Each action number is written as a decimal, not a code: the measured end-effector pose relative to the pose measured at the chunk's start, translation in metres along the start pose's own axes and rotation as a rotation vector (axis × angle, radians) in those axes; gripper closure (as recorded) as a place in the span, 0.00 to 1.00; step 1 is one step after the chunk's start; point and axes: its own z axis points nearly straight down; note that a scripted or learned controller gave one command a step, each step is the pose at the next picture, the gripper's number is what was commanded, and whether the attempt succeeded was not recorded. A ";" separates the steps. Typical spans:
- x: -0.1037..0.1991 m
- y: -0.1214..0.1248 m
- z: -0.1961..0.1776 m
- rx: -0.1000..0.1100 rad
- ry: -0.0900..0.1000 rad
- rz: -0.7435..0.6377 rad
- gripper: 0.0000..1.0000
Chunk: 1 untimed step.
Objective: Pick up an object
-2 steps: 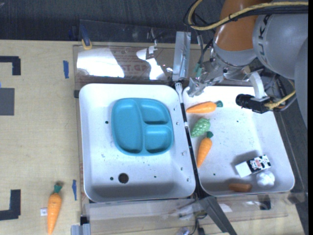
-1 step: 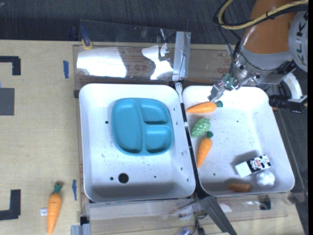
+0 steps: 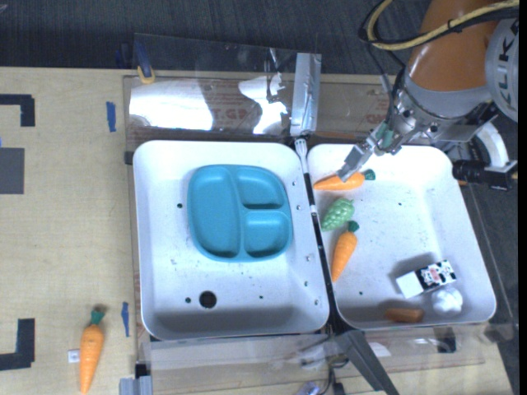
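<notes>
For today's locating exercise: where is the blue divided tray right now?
The blue divided tray lies in the left bin of the camera view, toward its upper middle, above a small dark round spot near the bin's lower edge.

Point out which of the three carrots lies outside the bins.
The carrot on the wooden bench, at the lower left of the view. The other two lie in the right bin: one under the gripper at, one further down at.

Pale wooden bench with black markings, beneath dark grey carpet.
</notes>
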 end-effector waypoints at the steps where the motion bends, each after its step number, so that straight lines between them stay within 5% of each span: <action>1: -0.033 0.023 0.080 0.004 0.003 0.127 0.00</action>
